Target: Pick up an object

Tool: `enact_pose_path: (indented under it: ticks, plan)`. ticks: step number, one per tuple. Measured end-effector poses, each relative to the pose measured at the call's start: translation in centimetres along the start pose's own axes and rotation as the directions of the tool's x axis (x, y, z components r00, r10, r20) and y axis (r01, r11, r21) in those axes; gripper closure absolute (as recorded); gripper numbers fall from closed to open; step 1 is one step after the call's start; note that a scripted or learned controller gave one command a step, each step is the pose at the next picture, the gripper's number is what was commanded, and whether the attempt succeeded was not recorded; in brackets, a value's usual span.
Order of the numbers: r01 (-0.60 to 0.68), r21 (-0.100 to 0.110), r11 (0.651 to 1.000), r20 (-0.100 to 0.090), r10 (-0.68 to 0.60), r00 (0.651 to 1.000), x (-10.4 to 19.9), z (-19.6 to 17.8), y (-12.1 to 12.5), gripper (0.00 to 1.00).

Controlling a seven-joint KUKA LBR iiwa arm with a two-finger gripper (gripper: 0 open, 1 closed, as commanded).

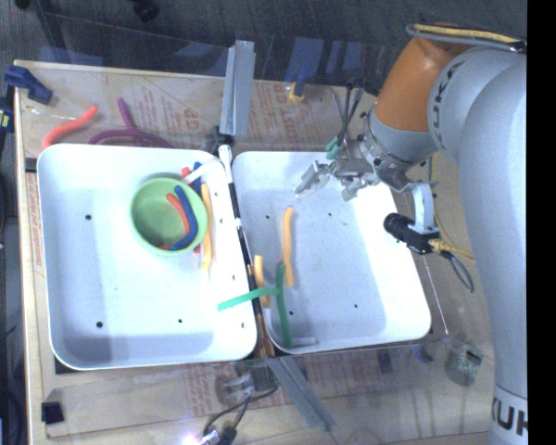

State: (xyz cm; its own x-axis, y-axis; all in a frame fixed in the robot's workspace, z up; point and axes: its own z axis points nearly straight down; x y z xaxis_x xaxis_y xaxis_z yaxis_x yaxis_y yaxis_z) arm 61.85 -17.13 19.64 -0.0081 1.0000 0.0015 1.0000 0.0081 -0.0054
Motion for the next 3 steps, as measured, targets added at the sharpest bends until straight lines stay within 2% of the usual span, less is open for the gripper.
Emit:
enact_pose_path:
  ticks: [1,2,3]
  plan:
    - [0.131,-0.003,0.991,0.001,-0.131,0.991,2.0,10.5,-2.8,0.0]
    - [0.138,-0.001,0.99,0.004,-0.138,0.99,2.0,9.4,-2.8,1.0]
    - [0.25,-0.004,0.968,0.002,-0.25,0.968,8.1,-3.4,-1.5,1.0]
